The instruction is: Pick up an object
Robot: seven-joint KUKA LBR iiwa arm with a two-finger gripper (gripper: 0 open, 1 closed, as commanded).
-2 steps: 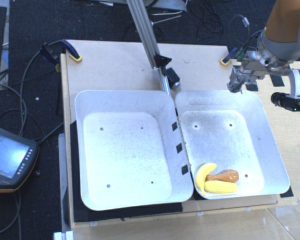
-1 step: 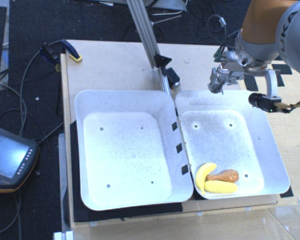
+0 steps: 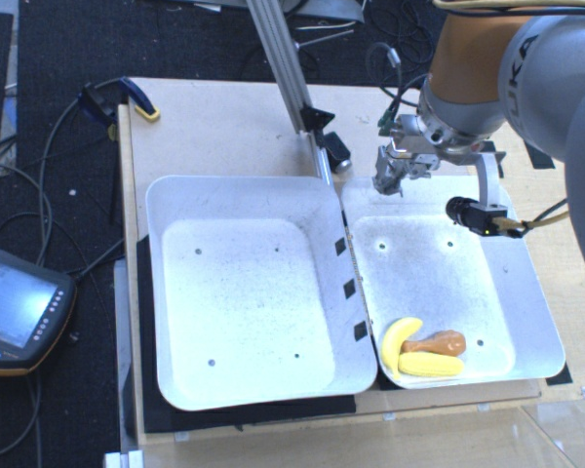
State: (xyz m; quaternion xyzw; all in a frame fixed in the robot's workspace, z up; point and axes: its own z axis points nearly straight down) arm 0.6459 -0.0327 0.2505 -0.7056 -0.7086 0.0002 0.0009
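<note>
A yellow banana (image 3: 400,337), a yellow corn-like piece (image 3: 430,365) and a brown drumstick-shaped piece (image 3: 438,343) lie together at the near left corner of the right bin (image 3: 526,291). My gripper (image 3: 388,180) hangs high above the far left edge of that bin, well away from the objects. Nothing shows between its fingers.
The left bin (image 3: 244,291) sits beside the right one, with black clips along the shared wall. A slanted aluminium rail (image 3: 283,57) rises behind the bins. A black sensor on a cable (image 3: 473,214) hangs by the arm. A teach pendant (image 3: 19,310) lies at far left.
</note>
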